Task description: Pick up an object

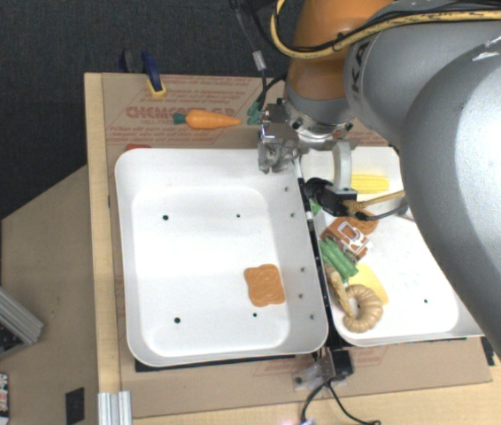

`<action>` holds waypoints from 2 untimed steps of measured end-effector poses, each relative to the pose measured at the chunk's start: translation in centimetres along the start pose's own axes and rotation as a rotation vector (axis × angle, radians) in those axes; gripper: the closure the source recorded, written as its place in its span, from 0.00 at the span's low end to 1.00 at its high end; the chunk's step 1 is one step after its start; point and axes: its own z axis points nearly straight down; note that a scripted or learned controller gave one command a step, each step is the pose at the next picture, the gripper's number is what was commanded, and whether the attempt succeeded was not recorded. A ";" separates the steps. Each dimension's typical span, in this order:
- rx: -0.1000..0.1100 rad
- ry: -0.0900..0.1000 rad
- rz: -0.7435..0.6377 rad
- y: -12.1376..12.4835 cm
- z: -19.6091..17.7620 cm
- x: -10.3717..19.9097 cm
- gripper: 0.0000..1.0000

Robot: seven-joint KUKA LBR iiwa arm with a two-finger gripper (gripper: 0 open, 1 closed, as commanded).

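Plainly, the main risk lay in the crowding of the right bin (427, 321): its objects sat bunched against the left wall, so a descending gripper could strike the rim between the two bins or nudge several pieces at once and close on nothing. The left bin (144, 237) held a single flat orange waffle-like piece (265, 285) near its near right corner, thin enough that fingers might slide over it. A toy carrot (211, 119) lay outside both bins on the cardboard at the far side, a poor target.

The arm reached in from the right, its orange band above the wrist, with the gripper (275, 153) hanging over the far edge where the two bins met. Whether it was released or clenched could not be told, and nothing was seen between its tips. In the right bin lay a yellow corn piece (370, 183), a green item (337, 261) and a tan ring-shaped pastry (362, 307), all untouched.
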 end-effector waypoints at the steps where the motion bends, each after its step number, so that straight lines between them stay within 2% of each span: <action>1: 0.004 -0.001 -0.001 -1.6 4.5 8.5 1.00; 2: -0.022 0.004 -0.001 1.7 -9.0 14.7 1.00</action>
